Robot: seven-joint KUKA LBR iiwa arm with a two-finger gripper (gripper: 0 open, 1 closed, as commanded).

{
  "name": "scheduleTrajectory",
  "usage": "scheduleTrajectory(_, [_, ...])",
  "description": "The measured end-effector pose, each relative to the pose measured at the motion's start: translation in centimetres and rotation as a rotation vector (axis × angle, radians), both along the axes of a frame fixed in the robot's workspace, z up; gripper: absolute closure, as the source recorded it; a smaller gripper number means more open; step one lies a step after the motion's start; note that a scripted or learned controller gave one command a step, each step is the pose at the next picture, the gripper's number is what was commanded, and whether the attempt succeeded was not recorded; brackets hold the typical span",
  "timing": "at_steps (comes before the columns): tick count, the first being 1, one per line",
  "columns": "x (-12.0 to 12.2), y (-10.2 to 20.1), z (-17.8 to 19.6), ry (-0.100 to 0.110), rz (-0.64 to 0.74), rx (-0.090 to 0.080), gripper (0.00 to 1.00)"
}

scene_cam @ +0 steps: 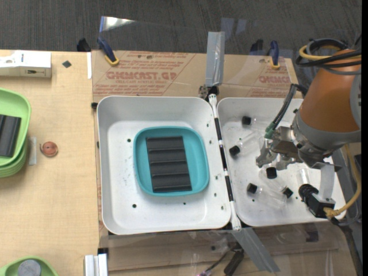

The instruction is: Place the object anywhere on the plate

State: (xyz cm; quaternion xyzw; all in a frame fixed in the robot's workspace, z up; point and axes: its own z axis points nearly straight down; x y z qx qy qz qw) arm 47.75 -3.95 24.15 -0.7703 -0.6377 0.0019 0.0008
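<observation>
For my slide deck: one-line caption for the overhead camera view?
Arm's gripper low in the right bin among small black pieces; teal plate in the left bin.

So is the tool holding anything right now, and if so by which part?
It cannot be told. The tool is low in the right bin among small black pieces, but its tip is hidden under the arm's wrist.

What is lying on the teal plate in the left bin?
A dark ribbed block lies on the teal plate, in the left bin. The plate's middle, under the block, is covered.
</observation>
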Motion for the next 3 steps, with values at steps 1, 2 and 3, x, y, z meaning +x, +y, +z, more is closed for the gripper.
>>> scheduleTrajectory(1, [-0.1, 5.3, -4.9, 0.002, 0.215, 0.001, 1.00])
scheduleTrajectory(2, [-0.1, 5.3, -4.9, 0.002, 0.215, 0.001, 0.00])
scheduleTrajectory(3, [2.7, -0.4, -3.0, -0.001, 0.326, 0.000, 0.00])
